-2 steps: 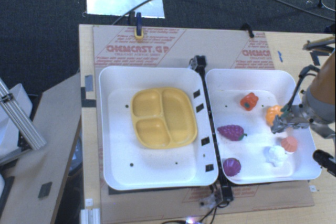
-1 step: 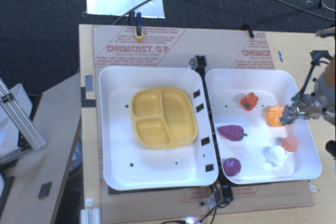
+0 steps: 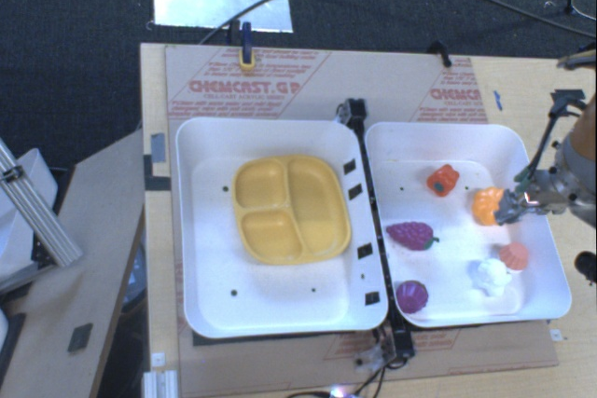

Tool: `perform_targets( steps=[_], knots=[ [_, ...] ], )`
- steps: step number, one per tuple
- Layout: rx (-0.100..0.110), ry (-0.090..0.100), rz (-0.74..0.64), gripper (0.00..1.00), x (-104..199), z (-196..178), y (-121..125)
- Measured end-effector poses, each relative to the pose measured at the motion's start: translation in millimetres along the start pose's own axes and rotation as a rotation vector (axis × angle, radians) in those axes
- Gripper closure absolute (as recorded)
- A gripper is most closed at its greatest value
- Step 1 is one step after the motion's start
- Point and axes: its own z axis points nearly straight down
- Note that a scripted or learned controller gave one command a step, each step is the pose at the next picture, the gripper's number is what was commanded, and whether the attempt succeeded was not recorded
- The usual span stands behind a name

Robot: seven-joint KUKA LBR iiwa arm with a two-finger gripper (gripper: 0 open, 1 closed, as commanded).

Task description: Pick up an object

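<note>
Bench [image 3: 159,228] bears two white bins [image 3: 210,200] side by side

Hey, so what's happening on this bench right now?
A robot arm reaches in from the right over the right bin, and its gripper is down at an orange toy near that bin's right side. Whether it actually has the toy is unclear. Also in that bin lie a small red-orange piece, a purple grape bunch, a round purple piece, a white piece and a pink one. The left bin holds a yellow divided plate.
</note>
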Motion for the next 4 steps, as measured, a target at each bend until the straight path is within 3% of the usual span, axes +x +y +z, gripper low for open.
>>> perform_targets(
  steps=[3,4],
  knots=[
    [-0.001,0.002,-0.007,1.0,150.8,5.0,54.8],
    [-0.001,0.003,-0.007,1.0,200.8,-7.8,63.0]
  ],
)
